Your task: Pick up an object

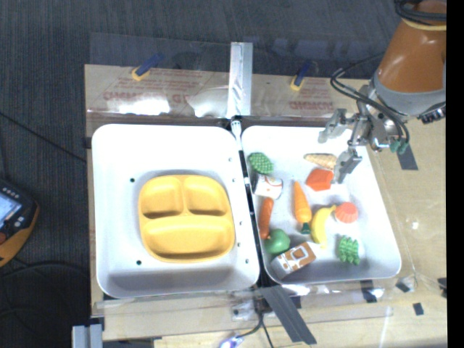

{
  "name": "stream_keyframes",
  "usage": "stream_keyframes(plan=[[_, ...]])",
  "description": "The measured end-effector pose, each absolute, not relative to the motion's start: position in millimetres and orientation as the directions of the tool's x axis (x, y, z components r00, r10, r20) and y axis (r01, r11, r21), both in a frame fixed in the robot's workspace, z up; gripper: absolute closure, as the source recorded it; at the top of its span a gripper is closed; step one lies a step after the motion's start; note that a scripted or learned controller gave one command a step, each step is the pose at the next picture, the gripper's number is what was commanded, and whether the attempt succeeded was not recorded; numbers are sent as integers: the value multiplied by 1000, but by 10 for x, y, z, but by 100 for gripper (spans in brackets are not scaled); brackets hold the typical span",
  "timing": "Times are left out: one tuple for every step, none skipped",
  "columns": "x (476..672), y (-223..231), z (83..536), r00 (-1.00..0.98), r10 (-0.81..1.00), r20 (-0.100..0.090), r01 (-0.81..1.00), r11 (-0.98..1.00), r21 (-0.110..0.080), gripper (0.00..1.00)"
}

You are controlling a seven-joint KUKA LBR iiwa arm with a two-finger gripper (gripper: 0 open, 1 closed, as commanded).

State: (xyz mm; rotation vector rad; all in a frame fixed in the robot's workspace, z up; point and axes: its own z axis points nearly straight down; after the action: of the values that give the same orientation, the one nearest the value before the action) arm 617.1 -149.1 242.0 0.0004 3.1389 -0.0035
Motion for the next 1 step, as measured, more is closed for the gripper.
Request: stream_keyframes(plan=[[6199,-1515,1179,-986,-165,0,-165,986,-2,0]])
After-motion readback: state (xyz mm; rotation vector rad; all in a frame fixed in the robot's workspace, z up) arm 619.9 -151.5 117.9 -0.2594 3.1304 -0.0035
